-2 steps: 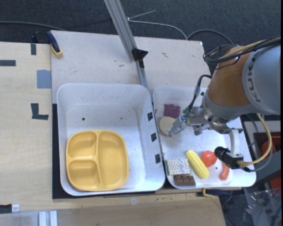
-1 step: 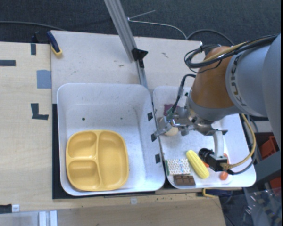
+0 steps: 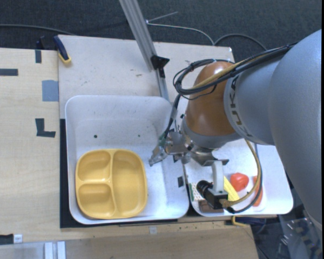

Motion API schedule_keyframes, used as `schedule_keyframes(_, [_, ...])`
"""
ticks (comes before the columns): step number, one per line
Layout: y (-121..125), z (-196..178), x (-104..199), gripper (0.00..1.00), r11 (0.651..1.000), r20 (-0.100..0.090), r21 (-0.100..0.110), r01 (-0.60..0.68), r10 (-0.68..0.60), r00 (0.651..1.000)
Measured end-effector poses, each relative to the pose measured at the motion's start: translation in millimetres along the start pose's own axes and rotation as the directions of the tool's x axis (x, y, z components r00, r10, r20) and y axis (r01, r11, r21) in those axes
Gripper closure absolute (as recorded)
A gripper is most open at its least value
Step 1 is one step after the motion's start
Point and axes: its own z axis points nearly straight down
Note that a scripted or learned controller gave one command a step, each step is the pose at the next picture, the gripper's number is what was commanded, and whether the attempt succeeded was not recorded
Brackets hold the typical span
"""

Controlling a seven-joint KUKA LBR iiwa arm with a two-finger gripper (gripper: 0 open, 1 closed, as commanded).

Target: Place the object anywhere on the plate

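Note:
A yellow plate (image 3: 112, 183) with three compartments lies in the front left of the left bin (image 3: 97, 112), and nothing rests on it. My gripper (image 3: 155, 157) hangs low over the left bin, just right of the plate's upper right rim. I see nothing held at its tip. A red object (image 3: 239, 180) lies in the right bin (image 3: 278, 198) beside a yellow piece (image 3: 230, 191), both partly hidden by my arm.
My arm's orange wrist and grey body cover most of the right bin. A small dark item (image 3: 181, 181) sits by the left bin's right wall. An aluminium bar (image 3: 137, 23) slants down from the top towards the bins. The left bin's back half is bare white.

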Motion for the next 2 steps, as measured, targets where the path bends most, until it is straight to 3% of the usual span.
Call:
schedule_keyframes(1, [26,-205,25,0.00,1.000,0.002,-0.012,-0.006,0.006,1.000])
schedule_keyframes(2, [9,-17,107,0.00,1.000,0.006,0.006,-0.005,0.005,1.000])
